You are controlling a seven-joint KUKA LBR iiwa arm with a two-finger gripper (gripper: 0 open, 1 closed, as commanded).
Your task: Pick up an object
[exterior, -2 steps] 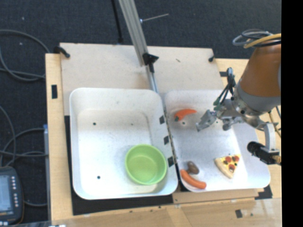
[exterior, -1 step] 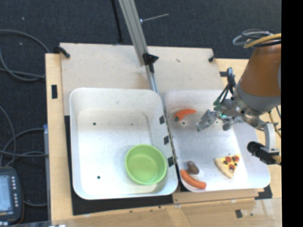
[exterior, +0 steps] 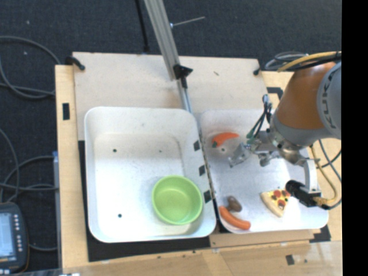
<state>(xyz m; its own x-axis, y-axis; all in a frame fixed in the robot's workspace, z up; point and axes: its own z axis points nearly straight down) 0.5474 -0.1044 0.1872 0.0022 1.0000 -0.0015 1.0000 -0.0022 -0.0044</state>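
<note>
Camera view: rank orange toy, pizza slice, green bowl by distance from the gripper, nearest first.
From the gripper:
1. Orange toy, right bin, just up-left of it.
2. Pizza slice, right bin, toward the bottom right.
3. Green bowl, left bin, bottom right corner.

arm (exterior: 310, 105): cut off right | end effector (exterior: 238, 157): blurred

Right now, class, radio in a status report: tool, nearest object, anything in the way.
Tool low in right bin, nothing seen between its fingers. Orange toy just beside it. Pizza slice, hot dog lie apart. Green bowl in left bin.
</note>
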